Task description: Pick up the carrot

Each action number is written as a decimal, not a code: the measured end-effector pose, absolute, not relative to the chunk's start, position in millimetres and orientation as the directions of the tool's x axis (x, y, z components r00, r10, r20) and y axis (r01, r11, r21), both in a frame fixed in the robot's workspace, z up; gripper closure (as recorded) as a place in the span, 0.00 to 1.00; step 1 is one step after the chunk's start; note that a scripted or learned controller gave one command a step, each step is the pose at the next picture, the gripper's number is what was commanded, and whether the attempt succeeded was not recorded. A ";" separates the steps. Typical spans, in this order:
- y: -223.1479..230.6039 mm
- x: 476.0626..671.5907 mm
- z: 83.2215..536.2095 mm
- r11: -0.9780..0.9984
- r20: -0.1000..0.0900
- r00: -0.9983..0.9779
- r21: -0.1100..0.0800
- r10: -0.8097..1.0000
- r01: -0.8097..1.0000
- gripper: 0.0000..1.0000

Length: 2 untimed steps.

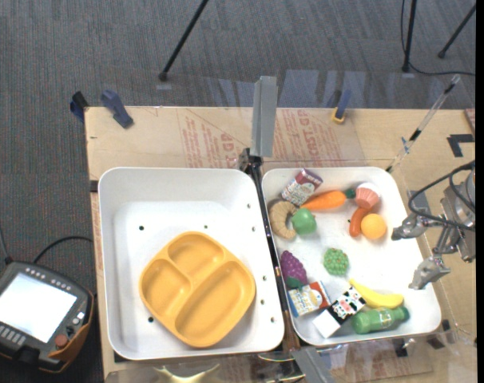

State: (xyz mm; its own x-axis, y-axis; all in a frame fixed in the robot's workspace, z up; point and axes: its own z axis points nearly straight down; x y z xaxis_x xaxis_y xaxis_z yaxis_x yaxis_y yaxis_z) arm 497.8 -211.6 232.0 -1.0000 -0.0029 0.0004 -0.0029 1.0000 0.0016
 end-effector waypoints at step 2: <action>-194.6 588.9 88.4 0.993 -0.003 -0.993 0.000 -0.117 -0.117 0.00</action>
State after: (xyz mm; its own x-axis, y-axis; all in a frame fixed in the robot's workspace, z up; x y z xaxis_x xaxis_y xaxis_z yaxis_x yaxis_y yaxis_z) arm 588.9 -194.6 88.4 -0.9932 -0.1168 -0.0029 -0.1168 0.9932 0.0001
